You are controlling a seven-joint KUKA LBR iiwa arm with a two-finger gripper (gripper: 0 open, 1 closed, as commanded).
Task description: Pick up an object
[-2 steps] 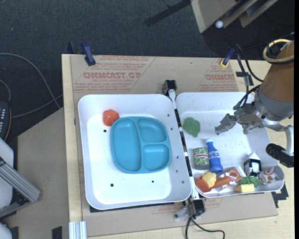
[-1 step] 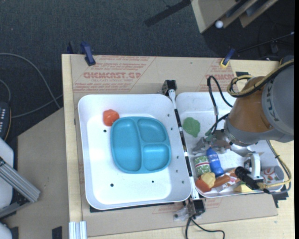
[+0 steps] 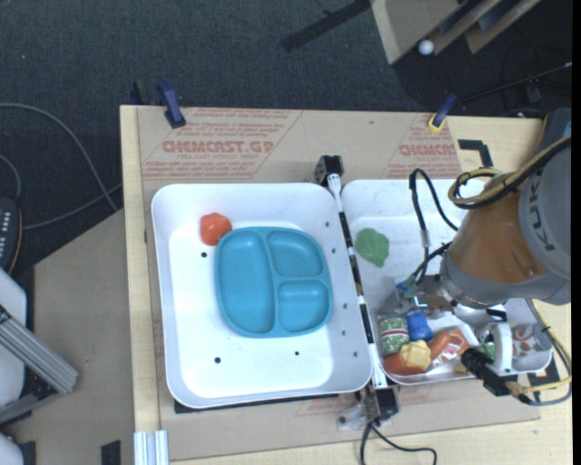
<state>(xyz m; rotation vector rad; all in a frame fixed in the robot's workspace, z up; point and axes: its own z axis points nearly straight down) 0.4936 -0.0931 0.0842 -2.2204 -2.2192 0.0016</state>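
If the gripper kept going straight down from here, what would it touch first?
Probably the blue object in the right bin, beside the yellow one; the gripper hangs above that pile, though depth is unclear.

Dark grey-blue carpet (image 3: 227,54) surrounds a pale wooden bench (image 3: 91,300) topped with printed brown cardboard (image 3: 272,141) — blue clamps (image 3: 169,103) grip its far edge. A thin cable (image 3: 64,145) loops across the floor; wooden furniture (image 3: 445,27) stands top right.

Divided plate (image 3: 272,280) in left bin (image 3: 172,272)
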